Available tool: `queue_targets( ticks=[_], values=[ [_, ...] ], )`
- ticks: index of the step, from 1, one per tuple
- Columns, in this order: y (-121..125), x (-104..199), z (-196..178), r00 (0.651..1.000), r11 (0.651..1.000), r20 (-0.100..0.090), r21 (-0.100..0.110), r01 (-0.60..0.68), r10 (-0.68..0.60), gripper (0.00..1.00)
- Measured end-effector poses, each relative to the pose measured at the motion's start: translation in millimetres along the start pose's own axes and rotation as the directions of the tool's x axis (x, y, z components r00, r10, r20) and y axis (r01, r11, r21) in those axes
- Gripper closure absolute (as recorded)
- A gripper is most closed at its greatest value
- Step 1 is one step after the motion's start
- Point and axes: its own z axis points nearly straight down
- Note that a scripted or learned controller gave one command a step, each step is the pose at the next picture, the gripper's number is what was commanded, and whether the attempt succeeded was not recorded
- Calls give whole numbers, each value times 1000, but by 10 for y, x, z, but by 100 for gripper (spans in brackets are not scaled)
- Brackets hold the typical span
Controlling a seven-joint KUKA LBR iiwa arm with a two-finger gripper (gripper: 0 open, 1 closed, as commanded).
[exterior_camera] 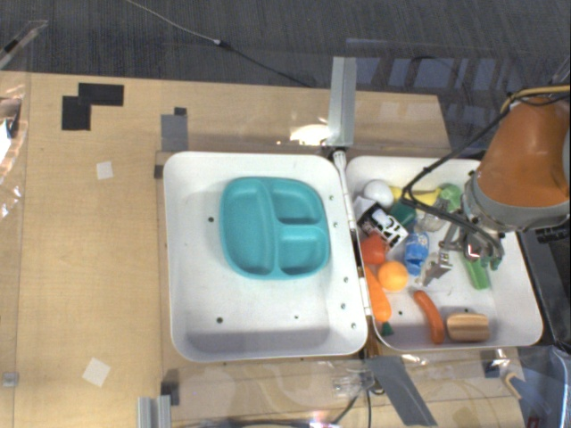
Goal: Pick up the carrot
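Carrot (378, 298) lying along left wall of right bin (526, 326), just below orange ball (393, 276); gripper (436, 268) hovering near blue block (416, 258), fingers spread, pinching nothing; teal plate (273, 226) in left bin (192, 239)

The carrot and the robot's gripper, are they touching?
Apart. The camera view shows the carrot against the right bin's left wall, and the gripper above white floor farther right.
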Motion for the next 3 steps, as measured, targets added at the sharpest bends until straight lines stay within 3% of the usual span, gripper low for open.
queue_targets(
  ticks=[1, 2, 3],
  values=[
    [113, 561, 534, 999, 999, -14, 0, -34, 34, 0],
    [195, 276, 696, 974, 974, -6, 5, -228, 228, 0],
    [228, 227, 561, 976, 976, 8, -1, -220, 220, 100]
  ],
)
